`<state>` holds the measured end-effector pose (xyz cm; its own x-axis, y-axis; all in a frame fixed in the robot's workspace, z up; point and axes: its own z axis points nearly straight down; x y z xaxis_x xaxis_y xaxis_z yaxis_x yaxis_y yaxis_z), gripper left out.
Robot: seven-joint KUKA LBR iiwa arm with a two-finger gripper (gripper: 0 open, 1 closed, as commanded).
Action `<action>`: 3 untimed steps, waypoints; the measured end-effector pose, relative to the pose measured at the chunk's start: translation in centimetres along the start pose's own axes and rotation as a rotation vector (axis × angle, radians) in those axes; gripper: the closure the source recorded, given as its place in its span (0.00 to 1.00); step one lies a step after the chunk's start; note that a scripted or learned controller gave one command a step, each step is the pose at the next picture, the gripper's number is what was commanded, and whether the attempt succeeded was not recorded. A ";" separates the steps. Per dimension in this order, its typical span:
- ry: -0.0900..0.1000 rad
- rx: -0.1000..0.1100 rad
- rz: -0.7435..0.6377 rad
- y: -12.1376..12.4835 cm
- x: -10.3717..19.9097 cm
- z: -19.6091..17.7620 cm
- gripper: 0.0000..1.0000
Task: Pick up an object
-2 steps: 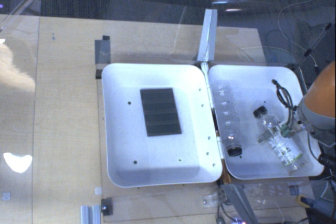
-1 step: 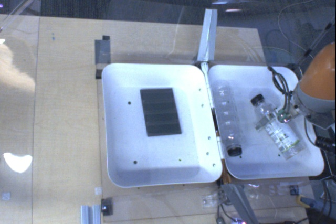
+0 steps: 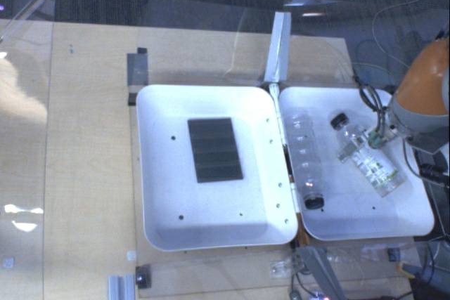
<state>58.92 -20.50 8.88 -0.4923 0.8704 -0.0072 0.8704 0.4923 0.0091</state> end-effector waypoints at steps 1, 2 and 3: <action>0.016 0.022 0.033 6.4 -3.9 0.4 0.00; 0.009 0.017 0.028 6.6 -3.9 -0.7 1.00; -0.002 0.001 0.191 6.9 -3.8 -13.1 1.00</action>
<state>66.66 -20.42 22.04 -0.3183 0.9480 -0.0069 0.9479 0.3183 0.0099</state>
